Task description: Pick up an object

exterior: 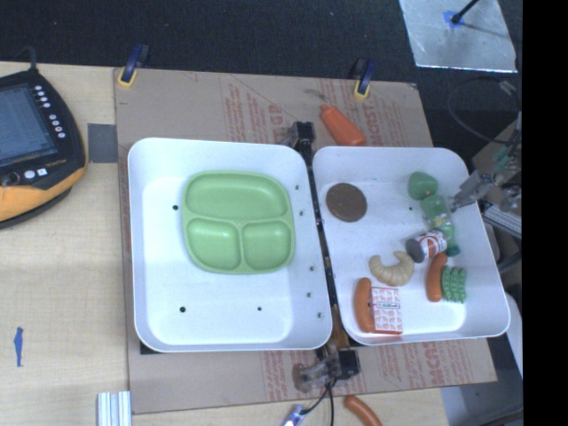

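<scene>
Candidate objects all sat in the right bin (479,322): brown disc (346,201) alone near the bin's upper left, green pieces (424,186) upper right, a small can (432,243) touching a grey piece mid-right, croissant (393,269) centre, an orange sausage (362,303) against a red-and-white packet (385,310) at the lower edge, and a second sausage (433,278) beside a green ridged piece (454,284). The gripper (465,193) sat at the bin's right edge, just beside the green pieces, nothing seen between its tips; I couldn't tell whether it was spread or closed. I judged this as approach, nothing grasped yet. Next move needed a target picked and a descent onto it. The disc had the most open floor around it; the right-side cluster was crowded and close to the wall. The left bin (151,264) held a green divided tray (239,222), with bare floor around it.
</scene>
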### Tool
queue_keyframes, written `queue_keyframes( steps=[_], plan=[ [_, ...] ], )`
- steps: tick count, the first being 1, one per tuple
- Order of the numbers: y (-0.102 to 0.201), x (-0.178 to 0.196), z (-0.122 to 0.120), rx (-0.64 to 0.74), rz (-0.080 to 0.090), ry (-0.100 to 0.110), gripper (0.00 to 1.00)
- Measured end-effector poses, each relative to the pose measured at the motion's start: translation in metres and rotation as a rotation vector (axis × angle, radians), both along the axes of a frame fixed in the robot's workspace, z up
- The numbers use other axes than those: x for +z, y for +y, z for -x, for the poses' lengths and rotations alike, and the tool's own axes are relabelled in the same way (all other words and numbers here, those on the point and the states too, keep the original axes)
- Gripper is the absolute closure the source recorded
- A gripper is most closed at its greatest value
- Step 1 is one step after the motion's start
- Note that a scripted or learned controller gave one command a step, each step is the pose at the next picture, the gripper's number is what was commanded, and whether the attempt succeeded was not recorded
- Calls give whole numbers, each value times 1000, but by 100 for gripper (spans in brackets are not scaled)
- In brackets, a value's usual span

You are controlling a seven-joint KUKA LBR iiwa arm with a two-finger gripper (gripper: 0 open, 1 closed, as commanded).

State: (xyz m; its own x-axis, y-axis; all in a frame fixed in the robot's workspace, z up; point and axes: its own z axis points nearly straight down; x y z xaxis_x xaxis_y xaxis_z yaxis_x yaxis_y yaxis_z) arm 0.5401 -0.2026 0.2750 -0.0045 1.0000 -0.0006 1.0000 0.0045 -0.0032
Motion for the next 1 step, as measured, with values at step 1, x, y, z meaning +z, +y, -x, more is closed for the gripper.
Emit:
queue_keyframes(
  steps=[1],
  plan=[
    [-2, -125, -34, 3, 0, 3, 0]
  ],
)
